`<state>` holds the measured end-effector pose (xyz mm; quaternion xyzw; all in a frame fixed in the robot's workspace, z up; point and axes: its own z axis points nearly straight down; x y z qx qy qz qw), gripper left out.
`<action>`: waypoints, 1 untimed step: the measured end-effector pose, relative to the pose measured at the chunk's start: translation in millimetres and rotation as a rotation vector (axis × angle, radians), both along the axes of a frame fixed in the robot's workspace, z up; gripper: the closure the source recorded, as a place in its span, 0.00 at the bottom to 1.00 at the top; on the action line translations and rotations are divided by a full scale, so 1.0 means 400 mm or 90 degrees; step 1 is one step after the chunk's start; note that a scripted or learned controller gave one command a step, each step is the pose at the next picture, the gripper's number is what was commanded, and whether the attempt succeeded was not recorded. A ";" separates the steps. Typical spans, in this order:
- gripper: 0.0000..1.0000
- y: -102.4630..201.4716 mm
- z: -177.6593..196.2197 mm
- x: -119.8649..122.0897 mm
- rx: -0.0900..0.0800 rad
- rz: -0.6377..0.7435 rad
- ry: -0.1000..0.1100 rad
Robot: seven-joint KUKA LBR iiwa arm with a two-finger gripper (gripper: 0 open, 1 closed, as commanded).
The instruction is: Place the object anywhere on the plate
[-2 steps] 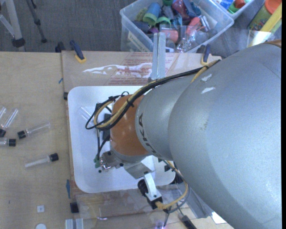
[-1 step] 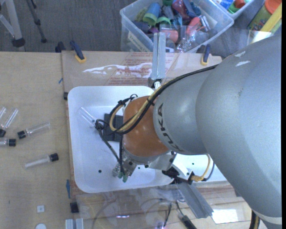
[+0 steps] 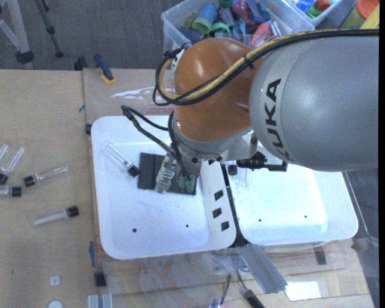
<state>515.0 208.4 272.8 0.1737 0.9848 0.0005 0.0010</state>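
A clear plastic vial [image 3: 118,157] with a black cap lies in the upper left part of the left white bin [image 3: 150,231]. My gripper [image 3: 167,175] hangs low over the middle of that bin, just right of the vial and apart from it. Its black body and a green circuit board show beneath the orange wrist band [image 3: 210,84]. The big grey arm [image 3: 319,96] reaches in from the right and hides the top of both bins.
The right white bin [image 3: 283,210] sits beside the left one, partly under the arm. Several loose capped vials [image 3: 51,174] lie on the wooden bench at left. A crate of coloured toys [image 3: 240,18] stands behind the bins, and a blue clamp [image 3: 106,72] lies at the back.
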 end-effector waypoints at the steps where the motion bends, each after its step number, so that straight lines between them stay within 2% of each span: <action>1: 1.00 0.044 -0.452 -0.081 0.005 -0.137 -0.005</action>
